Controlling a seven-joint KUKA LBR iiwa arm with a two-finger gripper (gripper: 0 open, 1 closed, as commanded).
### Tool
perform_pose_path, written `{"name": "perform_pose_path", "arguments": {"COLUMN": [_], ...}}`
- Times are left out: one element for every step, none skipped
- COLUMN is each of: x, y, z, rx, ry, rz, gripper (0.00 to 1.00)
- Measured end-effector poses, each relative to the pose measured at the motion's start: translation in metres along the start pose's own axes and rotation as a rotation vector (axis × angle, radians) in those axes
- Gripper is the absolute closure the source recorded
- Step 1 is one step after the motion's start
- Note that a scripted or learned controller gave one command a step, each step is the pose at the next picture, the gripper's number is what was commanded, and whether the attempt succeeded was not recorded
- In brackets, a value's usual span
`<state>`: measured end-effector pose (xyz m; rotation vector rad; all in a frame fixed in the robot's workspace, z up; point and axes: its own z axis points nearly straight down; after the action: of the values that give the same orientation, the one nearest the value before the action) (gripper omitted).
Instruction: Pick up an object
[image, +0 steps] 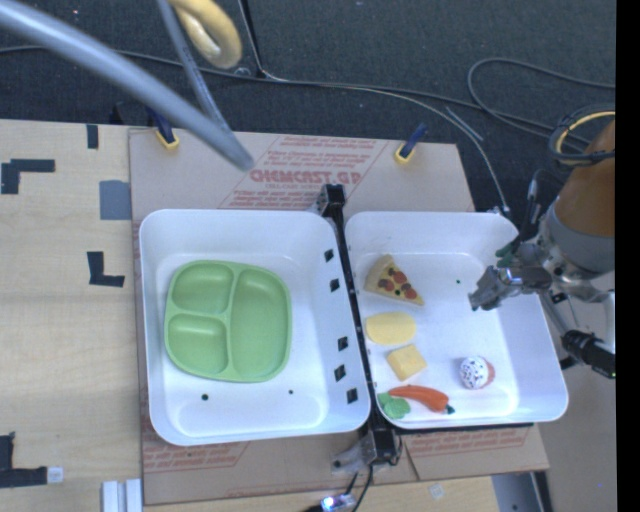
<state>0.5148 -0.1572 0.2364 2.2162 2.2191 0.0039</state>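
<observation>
Over the right bin's (520, 405) far-right edge hangs the end effector (490, 292); its state I cannot tell. Near that bin's front wall, a carrot (420, 398) lies lengthwise along it, orange tip pointing right.

Wooden tabletop (60, 330) w/ black tape marks carried a cardboard sheet (300, 165), clamped at its far edge by 2 yellow clips. On the cardboard sat 2 white bins, left bin (240, 415) & right bin (520, 395), side by side, touching.

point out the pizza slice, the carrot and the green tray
pizza slice (392, 281), camera view, middle of its topped face
carrot (421, 398), camera view, middle of the orange body
green tray (228, 320), camera view, the ridge where its compartments meet
</observation>
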Motion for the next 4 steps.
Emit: {"name": "perform_pose_path", "arguments": {"x": [0.000,0.056,0.111,0.164], "y": [0.001,0.005,-0.003,0.000], "z": [-0.024,-0.024,-0.025,-0.021], "rx": [0.004,0.006,0.007,0.008], "ry": [0.001,0.003,0.003,0.003], "rz": [0.000,-0.005,-0.005,-0.005], "gripper": [1.00,1.00,1.00,1.00]}}
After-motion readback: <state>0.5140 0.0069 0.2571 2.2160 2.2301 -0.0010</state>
